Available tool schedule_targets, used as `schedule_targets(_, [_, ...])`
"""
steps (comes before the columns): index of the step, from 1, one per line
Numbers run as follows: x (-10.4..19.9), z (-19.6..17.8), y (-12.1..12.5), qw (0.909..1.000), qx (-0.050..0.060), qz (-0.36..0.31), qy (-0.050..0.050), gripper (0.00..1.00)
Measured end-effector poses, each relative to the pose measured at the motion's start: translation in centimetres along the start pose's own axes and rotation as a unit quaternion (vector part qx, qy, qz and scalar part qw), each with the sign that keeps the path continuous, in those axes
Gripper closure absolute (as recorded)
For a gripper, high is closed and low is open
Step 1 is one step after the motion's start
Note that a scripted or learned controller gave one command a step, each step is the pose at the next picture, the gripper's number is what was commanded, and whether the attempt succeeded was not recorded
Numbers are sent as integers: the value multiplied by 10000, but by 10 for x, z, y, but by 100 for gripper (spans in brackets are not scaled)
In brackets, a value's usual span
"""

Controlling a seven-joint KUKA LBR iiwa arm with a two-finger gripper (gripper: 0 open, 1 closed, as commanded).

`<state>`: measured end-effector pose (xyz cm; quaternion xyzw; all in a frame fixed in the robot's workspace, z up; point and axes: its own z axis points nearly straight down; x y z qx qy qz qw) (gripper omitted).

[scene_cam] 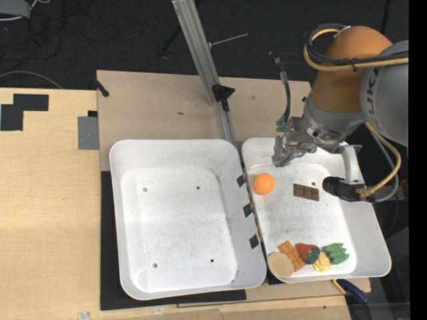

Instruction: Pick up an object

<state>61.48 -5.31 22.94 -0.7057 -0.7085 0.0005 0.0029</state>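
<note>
Gripper [285, 153] hangs over the right bin [373, 245], far end; opening can't be told, nothing visibly held. Nearest targets: orange ball [264, 184] just below-left, brown block [306, 192] beside. Other toys [310, 255] cluster at near edge.

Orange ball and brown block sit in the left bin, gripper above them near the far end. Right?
Wrong bin. The camera view shows the orange ball and brown block in the right bin. The gripper does hover near its far end.
</note>
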Motion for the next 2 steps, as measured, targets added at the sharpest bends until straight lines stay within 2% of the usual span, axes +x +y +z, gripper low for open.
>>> schedule_targets(2, [113,-8,-22,10000,10,-2,-4,100])
